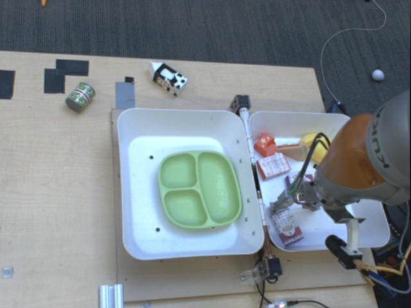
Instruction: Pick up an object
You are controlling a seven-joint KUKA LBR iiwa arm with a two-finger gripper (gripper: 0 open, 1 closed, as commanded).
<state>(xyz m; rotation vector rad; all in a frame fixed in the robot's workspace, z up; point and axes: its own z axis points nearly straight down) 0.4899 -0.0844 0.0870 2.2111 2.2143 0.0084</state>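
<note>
The right bin [369, 236] holds several small objects: a red piece [264, 145], a red-and-white packet [274, 166], a yellow item [311, 140] partly hidden by the arm, and a red-and-white wrapped packet [287, 226] near the front. My gripper [284, 201] hangs low in this bin, just above the front packet. Its fingers [280, 205] look dark and blurred, and nothing shows clearly between them. The grey arm with its orange band [350, 153] covers the bin's right half.
The left bin [138, 172] holds a green three-compartment plate [199, 189]. On the bench behind the bins lie a black-and-white toy cow [168, 77] and a small green can [79, 97]. A clamp [241, 102] sits between the bins at the back.
</note>
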